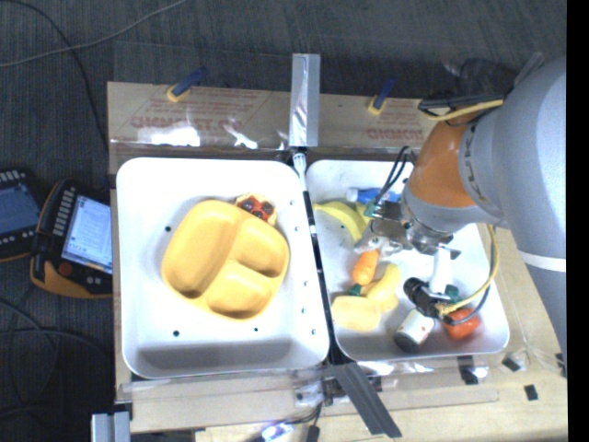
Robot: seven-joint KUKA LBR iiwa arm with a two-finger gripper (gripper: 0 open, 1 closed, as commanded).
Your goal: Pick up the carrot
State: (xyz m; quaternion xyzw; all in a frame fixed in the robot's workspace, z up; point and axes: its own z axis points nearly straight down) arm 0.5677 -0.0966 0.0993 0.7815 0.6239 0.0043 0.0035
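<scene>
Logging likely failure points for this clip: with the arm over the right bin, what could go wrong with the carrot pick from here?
1. The carrot lies tight among a yellow banana-like piece and pale yellow pieces, so the gripper might close on a neighbour or push the carrot aside.
2. Loose cables dangle by the wrist and could snag items in the right bin.

Both bins point(138, 247) are white. The left bin holds a yellow tray point(225, 256). The carrot point(365, 266) is orange; the banana point(342, 217) is yellow. The arm point(515, 155) is grey with an orange band point(440, 168).
</scene>
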